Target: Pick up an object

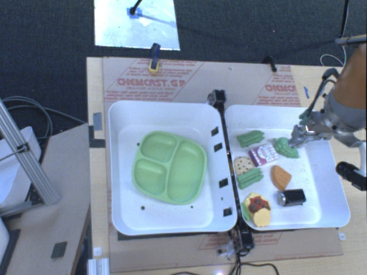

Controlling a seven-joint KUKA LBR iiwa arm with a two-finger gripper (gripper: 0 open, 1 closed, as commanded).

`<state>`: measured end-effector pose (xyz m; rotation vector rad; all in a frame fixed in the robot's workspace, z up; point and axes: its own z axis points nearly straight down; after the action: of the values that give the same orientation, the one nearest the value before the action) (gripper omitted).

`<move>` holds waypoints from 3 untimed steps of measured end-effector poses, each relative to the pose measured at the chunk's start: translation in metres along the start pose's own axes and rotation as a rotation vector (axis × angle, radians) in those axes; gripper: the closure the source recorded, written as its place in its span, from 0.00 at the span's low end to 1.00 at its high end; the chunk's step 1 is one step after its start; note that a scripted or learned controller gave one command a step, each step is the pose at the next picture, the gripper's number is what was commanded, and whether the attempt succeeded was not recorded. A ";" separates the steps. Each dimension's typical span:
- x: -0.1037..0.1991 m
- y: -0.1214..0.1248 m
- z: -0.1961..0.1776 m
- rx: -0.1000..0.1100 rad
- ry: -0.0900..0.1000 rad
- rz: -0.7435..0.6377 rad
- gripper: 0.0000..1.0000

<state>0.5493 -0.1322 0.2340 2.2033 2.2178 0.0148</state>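
Note:
The right bin [330, 171] holds several toy foods. A leafy green piece [285, 148] lies near its middle, and my gripper [299, 136] hangs right at that piece's upper right edge, seemingly touching it. To the left lie a purple and white packet [264, 153], a green bean pod [250, 137], a round cookie [242, 165] and a second green pod [250, 178]. Nearer the front are an orange wedge [280, 177], a black can [293, 197] on its side and a red and yellow food piece [258, 207].
The left bin [123, 125] holds a light green divided plate [170, 166]. A black hinged divider [225, 153] runs between the bins. The arm's grey body [350, 96] hangs over the right bin's far right corner. A yellow clamp [154, 59] sits behind the bins.

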 end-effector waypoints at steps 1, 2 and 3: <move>0.000 -0.004 0.008 0.015 0.003 0.004 0.00; -0.008 -0.013 0.156 0.018 0.003 0.007 0.00; -0.008 -0.011 0.139 0.014 0.003 0.005 1.00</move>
<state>0.5410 -0.1408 0.0947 2.2173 2.2212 0.0034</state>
